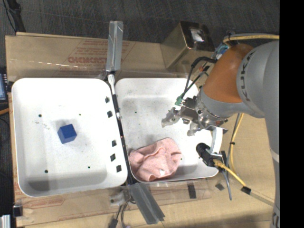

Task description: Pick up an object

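A crumpled pink cloth (154, 160) lies at the near edge of the right bin (142, 96). A small blue cube (67, 133) rests on the floor of the left bin (28, 99), left of its middle. My gripper (179, 126) hangs over the right half of the right bin, just above and to the right of the cloth. It stands open and nothing is between its fingers. One fingertip (166, 121) points left toward the bin's middle. The grey arm with its orange band (228, 77) reaches in from the right.
A metal divider (115, 113) with black clips runs between the two bins. A brown box (185, 44) sits beyond the right bin's far edge. Cables (228, 167) and a black fitting hang by the right bin's near right corner.
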Motion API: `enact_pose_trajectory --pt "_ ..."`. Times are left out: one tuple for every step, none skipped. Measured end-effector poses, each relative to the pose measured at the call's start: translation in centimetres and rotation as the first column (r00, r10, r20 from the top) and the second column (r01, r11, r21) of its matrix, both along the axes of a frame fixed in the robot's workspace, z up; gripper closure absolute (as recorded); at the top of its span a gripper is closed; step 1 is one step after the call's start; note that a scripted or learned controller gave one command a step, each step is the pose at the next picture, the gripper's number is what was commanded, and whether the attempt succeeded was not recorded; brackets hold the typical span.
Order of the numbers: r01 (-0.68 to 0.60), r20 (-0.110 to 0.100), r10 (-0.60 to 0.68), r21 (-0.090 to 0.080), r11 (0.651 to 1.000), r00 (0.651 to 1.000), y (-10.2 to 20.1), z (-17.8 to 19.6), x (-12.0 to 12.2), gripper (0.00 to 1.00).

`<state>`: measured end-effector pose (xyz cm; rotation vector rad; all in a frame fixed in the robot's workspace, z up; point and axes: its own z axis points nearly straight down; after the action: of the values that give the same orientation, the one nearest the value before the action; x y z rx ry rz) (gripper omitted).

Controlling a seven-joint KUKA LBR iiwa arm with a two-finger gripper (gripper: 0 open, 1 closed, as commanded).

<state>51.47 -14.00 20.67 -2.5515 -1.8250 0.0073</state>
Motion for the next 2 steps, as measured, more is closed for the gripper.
enact_pose_trajectory --pt "-0.113 0.005 0.113 0.0 0.994 0.994 -1.72 -11.49 -1.53 0.0" --pt "-0.119 0.004 0.119 0.0 0.993 0.993 -1.72 -10.55 -1.49 1.0"
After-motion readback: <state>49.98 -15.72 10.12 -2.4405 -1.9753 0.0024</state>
